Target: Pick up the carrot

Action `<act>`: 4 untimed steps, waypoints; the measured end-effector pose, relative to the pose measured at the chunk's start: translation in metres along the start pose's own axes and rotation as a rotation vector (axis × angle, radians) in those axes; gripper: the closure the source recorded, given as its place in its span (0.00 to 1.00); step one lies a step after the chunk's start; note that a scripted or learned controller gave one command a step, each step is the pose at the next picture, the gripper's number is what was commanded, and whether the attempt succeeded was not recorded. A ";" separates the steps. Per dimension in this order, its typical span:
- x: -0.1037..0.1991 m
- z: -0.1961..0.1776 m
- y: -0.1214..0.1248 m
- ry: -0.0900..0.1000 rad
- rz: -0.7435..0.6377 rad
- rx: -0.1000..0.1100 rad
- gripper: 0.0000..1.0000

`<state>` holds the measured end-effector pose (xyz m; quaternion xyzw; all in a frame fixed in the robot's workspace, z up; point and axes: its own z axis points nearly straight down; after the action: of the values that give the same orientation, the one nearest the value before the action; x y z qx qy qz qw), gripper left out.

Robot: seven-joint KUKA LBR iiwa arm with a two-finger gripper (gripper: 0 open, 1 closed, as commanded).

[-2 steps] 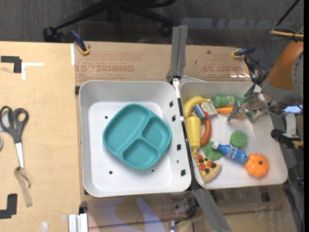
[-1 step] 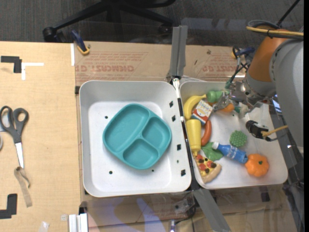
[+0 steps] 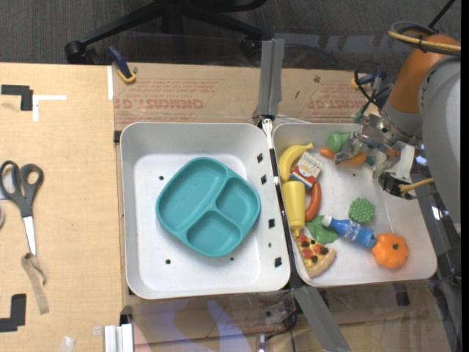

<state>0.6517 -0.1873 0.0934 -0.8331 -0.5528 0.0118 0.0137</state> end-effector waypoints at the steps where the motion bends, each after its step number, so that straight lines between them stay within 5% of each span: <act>1: 0.002 0.008 -0.005 -0.004 0.296 0.021 0.00; 2: 0.003 0.009 -0.014 -0.001 0.361 0.000 0.00; 3: 0.020 0.009 -0.016 0.007 0.876 0.047 0.00; 4: -0.033 -0.028 -0.004 0.023 0.960 -0.019 0.00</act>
<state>0.6356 -0.2164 0.1213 -0.9944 -0.1056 0.0026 0.0049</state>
